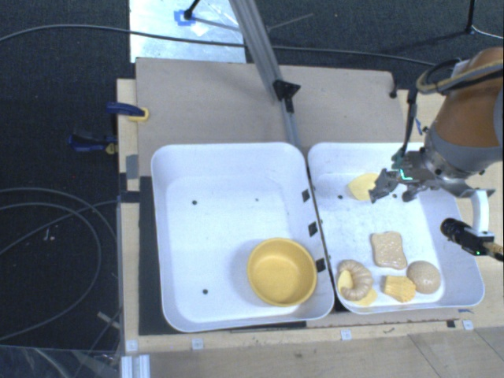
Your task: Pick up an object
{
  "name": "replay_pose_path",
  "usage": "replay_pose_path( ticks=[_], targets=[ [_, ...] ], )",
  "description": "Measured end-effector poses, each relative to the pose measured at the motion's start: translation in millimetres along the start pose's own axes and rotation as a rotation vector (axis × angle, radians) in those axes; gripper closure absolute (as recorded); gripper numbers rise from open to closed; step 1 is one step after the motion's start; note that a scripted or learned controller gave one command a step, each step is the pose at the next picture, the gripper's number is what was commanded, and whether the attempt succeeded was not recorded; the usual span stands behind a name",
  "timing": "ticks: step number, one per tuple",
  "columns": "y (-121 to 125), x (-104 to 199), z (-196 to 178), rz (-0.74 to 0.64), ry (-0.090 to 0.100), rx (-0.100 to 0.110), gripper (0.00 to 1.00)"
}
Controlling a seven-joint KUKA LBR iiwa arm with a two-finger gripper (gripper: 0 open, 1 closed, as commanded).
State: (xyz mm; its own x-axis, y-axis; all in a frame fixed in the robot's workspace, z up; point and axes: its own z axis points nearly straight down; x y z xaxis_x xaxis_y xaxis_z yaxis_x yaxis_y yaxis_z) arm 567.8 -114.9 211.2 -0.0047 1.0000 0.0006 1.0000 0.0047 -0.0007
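My gripper (pixel 395 192) hangs over the back of the right bin (pixel 465 290), coming in from the right below the orange-banded wrist. Its two dark fingers stand apart, open, with nothing between them. A flat pale-yellow piece (pixel 362 186) lies on the bin floor just left of the left fingertip, close to it or touching; I cannot tell which. Nearer the front lie a tan flat biscuit (pixel 388 250), a curled croissant-like piece (pixel 354 280), a small yellow wedge (pixel 399 288) and a round tan bun (pixel 424 276).
The left bin (pixel 173 164) holds a yellow bowl (pixel 281 271) at its front right. Black clips (pixel 312 227) sit on the rim where the bins meet. A slanted metal pole (pixel 264 50) crosses behind the bins.
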Motion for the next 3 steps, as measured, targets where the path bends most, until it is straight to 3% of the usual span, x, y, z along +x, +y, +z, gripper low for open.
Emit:
replay_pose_path(
  ticks=[1, 3],
  targets=[
    [0.7, -0.1, -0.9, 0.000, -0.001, -0.002, 0.00],
    [-6.8, -0.5, 100.9, 0.005, 0.000, 0.004, 0.00]
  ],
)
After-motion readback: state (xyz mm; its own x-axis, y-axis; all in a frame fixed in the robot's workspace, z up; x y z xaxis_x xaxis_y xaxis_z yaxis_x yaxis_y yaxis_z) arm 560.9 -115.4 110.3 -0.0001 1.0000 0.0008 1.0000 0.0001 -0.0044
